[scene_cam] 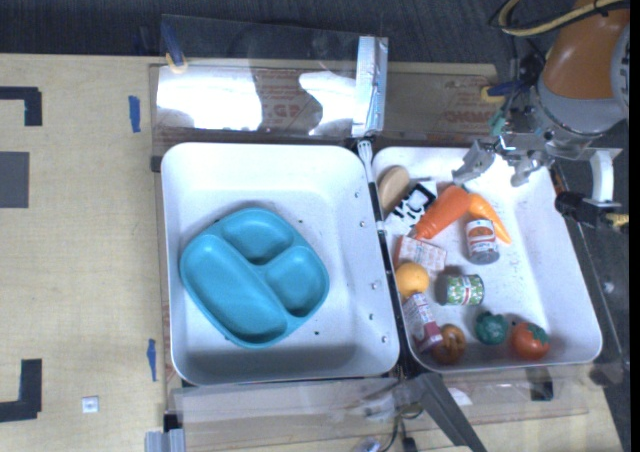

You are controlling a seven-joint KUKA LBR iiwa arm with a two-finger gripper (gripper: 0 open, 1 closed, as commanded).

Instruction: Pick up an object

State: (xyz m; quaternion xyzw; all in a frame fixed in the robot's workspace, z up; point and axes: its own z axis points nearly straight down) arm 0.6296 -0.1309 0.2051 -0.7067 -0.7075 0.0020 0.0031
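Pincer [497,164] hangs over the far end of the right bin [570,270], fingers spread, nothing between them; one finger [474,164] points down-left, the other [523,172] sits near the arm's wrist. The objects to choose from all lie in this bin: a carrot [452,210] just below the pincer, a small can with red label [482,241] touching or nearly touching the carrot's right side, an orange fruit [411,279] by the divider, a green-banded jar [463,289], a dark green round piece [490,327], a tomato-like red piece [530,339], and a bottle [421,315] lying along the near-left side. Left bin [200,170] holds a blue divided plate [254,274], well apart from the pincer. Judgement: the carrot is the nearest candidate. Risks: (1) the carrot is tapered and smooth, so a close across the thin end may squeeze it out sideways; (2) crowding, since the can and a black-and-white card [412,202] sit against the carrot, so a descending finger may land on a neighbour, jam, or push the cluster rather than straddle one item; (3) the carrot lies at a slant, and if the finger line does not cross its long axis, the grip may catch only an edge; (4) round items (orange, tomato) may roll under contact. Bin wall at the far end is close and may obstruct a finger.
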